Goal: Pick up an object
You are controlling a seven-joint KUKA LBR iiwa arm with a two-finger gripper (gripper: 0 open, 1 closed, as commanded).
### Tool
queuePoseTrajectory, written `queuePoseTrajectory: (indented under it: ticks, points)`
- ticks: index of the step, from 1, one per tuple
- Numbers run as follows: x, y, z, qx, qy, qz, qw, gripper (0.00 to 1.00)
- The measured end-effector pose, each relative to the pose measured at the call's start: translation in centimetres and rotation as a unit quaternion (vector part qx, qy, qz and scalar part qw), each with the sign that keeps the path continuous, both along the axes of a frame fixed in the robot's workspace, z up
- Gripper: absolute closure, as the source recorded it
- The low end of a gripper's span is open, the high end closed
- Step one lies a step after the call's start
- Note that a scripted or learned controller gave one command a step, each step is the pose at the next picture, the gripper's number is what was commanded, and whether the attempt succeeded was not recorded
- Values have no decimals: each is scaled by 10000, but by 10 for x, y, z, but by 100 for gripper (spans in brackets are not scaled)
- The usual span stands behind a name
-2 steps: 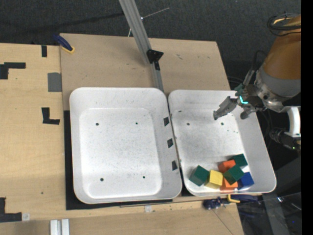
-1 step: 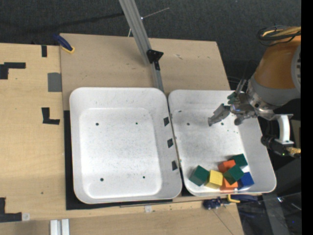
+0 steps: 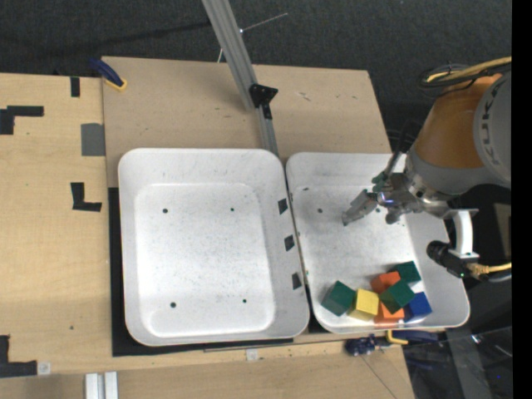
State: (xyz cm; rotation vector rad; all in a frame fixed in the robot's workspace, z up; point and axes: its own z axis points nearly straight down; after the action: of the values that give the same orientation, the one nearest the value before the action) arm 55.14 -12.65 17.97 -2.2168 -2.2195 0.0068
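Note:
Several coloured blocks lie clustered in the right bin's (image 3: 332,173) near right corner: a green block (image 3: 338,297), a yellow block (image 3: 366,303), an orange block (image 3: 384,281), another green block (image 3: 398,294) and a blue block (image 3: 419,306). My gripper (image 3: 370,215) hangs over the middle of the right bin, above and apart from the cluster. Its fingers (image 3: 355,209) are spread open and hold nothing. The grey arm with its orange band (image 3: 453,131) comes in from the right.
The left bin (image 3: 133,173) lies beside the right one, their rims touching. A slanted metal pole (image 3: 237,48) runs from the top down to the bins' shared edge. A cable and white bracket (image 3: 461,239) hang off the wrist near the right rim.

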Motion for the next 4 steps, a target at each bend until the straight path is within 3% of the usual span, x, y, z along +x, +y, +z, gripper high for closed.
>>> queuePoseTrajectory:
  ticks: [1, 2, 3, 4]
  points:
    - [-6, -1, -64, 3, 13, -4, 10000, 0]
    - [-4, 0, -51, 7, -16, 6, 10000, 100]
    - [-2, 6, 11, -4, -57, 5, 10000, 100]
    - [-1, 7, 27, 1, -37, 2, 10000, 100]
